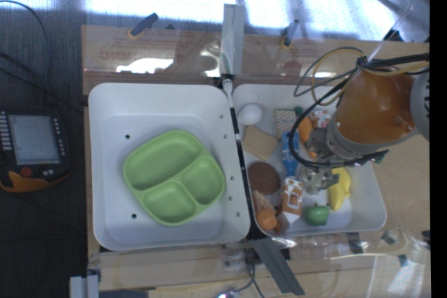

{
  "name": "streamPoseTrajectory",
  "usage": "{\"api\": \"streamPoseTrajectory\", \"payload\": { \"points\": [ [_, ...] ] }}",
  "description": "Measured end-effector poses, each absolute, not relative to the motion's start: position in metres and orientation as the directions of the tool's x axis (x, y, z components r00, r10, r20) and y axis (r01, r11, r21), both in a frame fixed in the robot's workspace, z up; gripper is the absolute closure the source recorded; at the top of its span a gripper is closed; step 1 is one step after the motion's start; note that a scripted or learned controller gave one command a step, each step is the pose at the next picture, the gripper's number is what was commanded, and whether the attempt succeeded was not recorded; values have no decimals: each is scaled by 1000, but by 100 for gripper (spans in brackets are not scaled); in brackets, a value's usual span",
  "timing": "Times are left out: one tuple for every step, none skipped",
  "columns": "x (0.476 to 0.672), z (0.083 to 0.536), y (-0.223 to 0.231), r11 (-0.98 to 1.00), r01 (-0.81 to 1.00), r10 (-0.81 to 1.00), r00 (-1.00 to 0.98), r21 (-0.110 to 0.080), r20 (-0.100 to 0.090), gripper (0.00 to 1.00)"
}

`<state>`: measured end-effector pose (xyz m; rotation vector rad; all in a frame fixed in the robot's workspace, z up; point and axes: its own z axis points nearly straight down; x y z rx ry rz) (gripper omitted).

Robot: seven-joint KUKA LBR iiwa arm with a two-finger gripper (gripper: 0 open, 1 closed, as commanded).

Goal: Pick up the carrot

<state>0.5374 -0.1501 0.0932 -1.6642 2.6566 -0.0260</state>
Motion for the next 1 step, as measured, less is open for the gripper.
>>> {"api": "streamPoseTrajectory", "payload": {
  "points": [
    [537,91,-149,436,-900,-900,-436,-16,0,0]
  ]
}}
